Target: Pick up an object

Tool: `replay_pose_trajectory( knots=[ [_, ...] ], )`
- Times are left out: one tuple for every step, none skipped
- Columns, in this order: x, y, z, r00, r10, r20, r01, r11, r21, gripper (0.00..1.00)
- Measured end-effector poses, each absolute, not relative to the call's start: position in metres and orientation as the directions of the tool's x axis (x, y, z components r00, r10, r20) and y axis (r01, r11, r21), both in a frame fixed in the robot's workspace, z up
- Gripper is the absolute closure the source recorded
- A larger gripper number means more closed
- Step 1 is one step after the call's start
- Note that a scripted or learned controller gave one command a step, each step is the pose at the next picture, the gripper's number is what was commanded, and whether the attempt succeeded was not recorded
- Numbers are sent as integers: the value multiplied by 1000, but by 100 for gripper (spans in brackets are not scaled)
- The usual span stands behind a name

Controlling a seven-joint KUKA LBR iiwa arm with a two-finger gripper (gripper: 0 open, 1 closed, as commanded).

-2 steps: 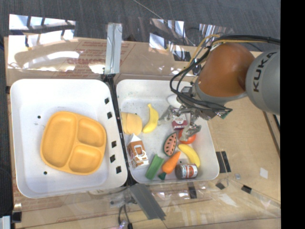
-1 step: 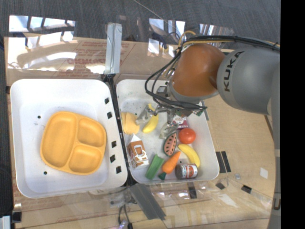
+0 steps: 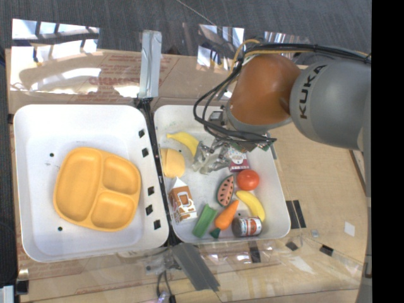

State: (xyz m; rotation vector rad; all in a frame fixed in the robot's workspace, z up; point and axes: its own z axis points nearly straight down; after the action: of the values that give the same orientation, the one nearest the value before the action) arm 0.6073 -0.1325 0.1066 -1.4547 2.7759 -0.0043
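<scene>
The right bin (image 3: 278,188) holds several toy foods. My gripper (image 3: 212,161) hangs low over its upper middle, under the orange wrist band, with its metal fingers (image 3: 203,161) spread open and nothing between them. A yellow banana (image 3: 180,141) lies just to its left and a pale yellow round fruit (image 3: 173,163) below that. A red tomato (image 3: 248,180) and a watermelon slice (image 3: 225,190) sit just to the lower right of the fingers. A small red and white packet (image 3: 239,163) lies partly under the wrist.
Lower in the right bin lie an orange juice carton (image 3: 183,204), a green piece (image 3: 204,221), a carrot (image 3: 226,214), a second banana (image 3: 252,204) and a can (image 3: 247,226). The left bin (image 3: 31,137) holds a yellow divided tray (image 3: 98,188). Black cables loop above the wrist.
</scene>
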Motion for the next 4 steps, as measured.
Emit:
replay_pose_trajectory(
  knots=[
    [627, -181, 184, -225, -974, -1, -974, 225, -7, 100],
    [626, -180, 182, -224, -975, -2, -975, 224, -2, 0],
    [628, -210, 100, -165, -986, 0, -986, 165, -16, 0],
    [640, -139, 103, -100, -995, -2, -995, 100, -7, 0]
  ],
)
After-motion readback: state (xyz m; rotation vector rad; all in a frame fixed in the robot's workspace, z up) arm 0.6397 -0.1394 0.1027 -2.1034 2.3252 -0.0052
